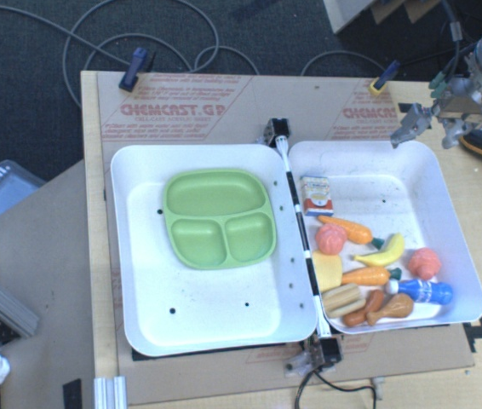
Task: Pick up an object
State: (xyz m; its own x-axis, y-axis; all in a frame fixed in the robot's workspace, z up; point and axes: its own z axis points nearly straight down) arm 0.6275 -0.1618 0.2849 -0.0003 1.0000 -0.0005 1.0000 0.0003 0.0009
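Note:
The right bin (445,196) holds several toy foods in its near half: a small carton (316,196), a pink ball (330,239), a carrot (351,229), a banana (384,250), a yellow block (327,271), a second pink ball (424,262), a blue bottle (425,292) and a drumstick (391,307). My gripper (429,133) hangs over the far right corner of that bin, well away from the pile. It is open, with nothing between its fingers.
A green divided plate (220,217) lies in the left bin (139,254). A black clamp (277,130) sits at the far end of the rim between the bins. Blue clips (133,68) hold the cardboard underlay. Cables run behind the bench.

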